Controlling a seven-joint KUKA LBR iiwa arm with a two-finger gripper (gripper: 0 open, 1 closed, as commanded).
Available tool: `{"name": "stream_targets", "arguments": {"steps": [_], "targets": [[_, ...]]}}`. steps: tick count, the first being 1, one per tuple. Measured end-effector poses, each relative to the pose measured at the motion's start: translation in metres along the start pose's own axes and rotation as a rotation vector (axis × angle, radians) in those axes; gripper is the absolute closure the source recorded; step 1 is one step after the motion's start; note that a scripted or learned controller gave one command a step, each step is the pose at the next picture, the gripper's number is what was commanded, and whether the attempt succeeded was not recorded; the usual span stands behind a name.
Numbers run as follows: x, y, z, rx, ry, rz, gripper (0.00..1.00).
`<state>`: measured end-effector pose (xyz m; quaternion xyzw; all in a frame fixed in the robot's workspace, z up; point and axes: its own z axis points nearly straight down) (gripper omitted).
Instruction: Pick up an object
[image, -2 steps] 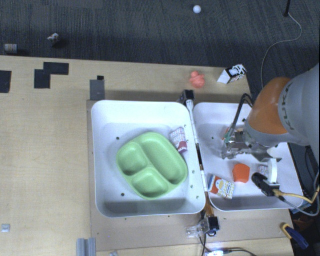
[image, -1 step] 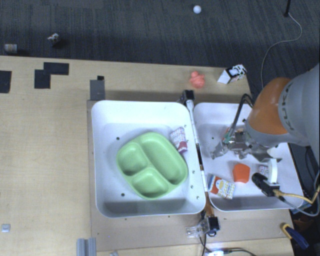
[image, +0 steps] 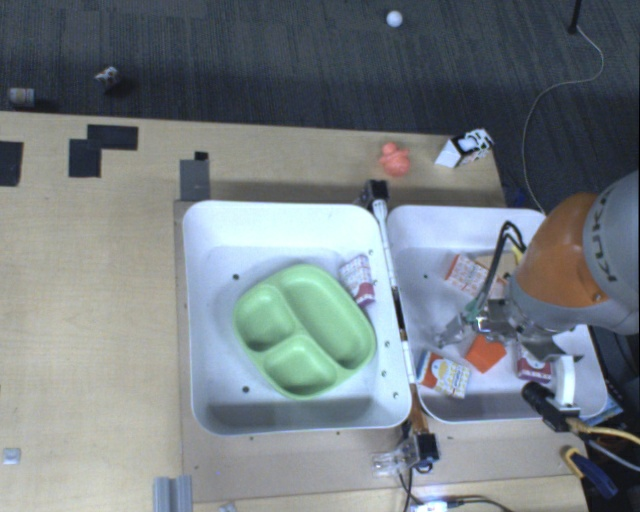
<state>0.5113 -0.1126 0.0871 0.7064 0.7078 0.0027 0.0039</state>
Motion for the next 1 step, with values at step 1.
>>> {"name": "stream_targets", "arguments": {"steps": [1], "targets": [[0.0006, 0.0023, -0.0114, -0.006, 0.0, -0.001, 1.0]]}}
